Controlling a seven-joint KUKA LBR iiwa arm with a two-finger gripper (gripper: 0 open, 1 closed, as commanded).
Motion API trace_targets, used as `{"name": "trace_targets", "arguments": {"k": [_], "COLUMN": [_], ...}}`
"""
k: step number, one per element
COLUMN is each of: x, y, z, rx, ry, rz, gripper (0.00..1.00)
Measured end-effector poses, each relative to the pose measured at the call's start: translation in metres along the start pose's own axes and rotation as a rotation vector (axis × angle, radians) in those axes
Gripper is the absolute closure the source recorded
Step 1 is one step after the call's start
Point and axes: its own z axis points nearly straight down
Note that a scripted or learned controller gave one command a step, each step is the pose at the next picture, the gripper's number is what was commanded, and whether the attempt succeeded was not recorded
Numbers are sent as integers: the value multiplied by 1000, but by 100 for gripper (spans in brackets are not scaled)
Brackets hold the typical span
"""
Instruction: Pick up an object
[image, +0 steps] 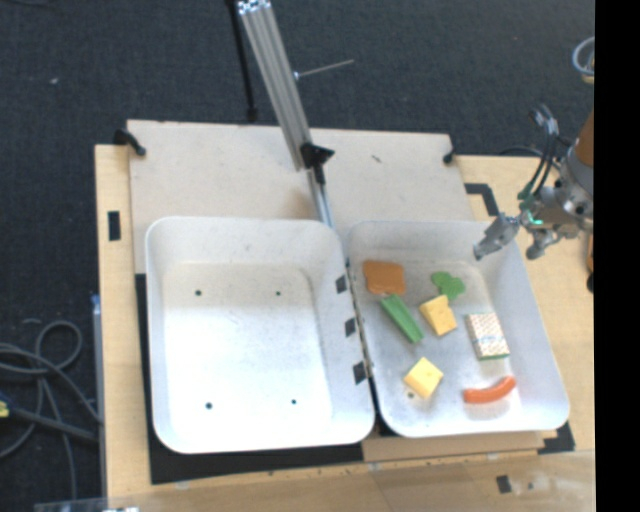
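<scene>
A robotics lab: a plywood tabletop (250, 170) carries two white bins (160, 300) on dark carpet (60, 70), an aluminium mast (275, 70) rises at upper centre, and loose cables (35, 370) trail at the lower left

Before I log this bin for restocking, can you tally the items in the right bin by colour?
Orange or brown: 2, the flat square piece and the curved piece
Green: 2, the long bar and the small piece
Yellow: 2, the upper block and the lower block
Patterned pale: 1, the block
Total: 7
</scene>
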Motion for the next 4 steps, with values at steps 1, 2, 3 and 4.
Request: {"name": "trace_targets", "arguments": {"k": [1, 2, 3, 4], "x": [-5, -2, -4, -5], "y": [-8, -17, -16, -13], "z": [60, 117, 159, 144], "rx": [6, 6, -1, -11], "ry": [0, 0, 0, -1], "rz": [6, 6, 8, 12], "gripper": [0, 0, 0, 100]}}
